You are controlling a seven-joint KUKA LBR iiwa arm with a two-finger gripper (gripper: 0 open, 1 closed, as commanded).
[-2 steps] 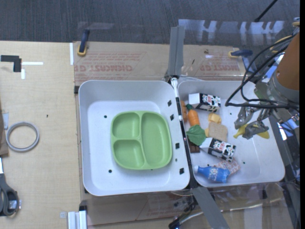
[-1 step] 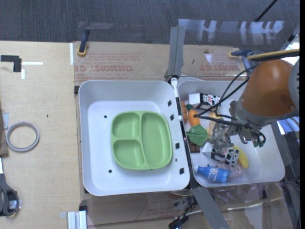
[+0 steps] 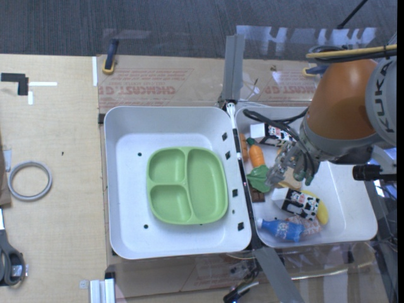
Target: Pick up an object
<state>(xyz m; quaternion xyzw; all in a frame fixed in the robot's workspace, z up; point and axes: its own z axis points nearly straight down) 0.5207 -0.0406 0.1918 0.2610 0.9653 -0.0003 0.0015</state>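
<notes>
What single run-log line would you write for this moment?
arm: over right bin | gripper: low above green toy | grasp: unconfirmed | left bin: green tray

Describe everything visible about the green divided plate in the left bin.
The green divided plate is pale green, looks like smooth plastic, and is a rounded rectangle with three compartments: two smaller ones on the view's left, one long one on the right. It lies flat, slightly rotated, near the middle of the left bin. Nothing sits in it.
</notes>
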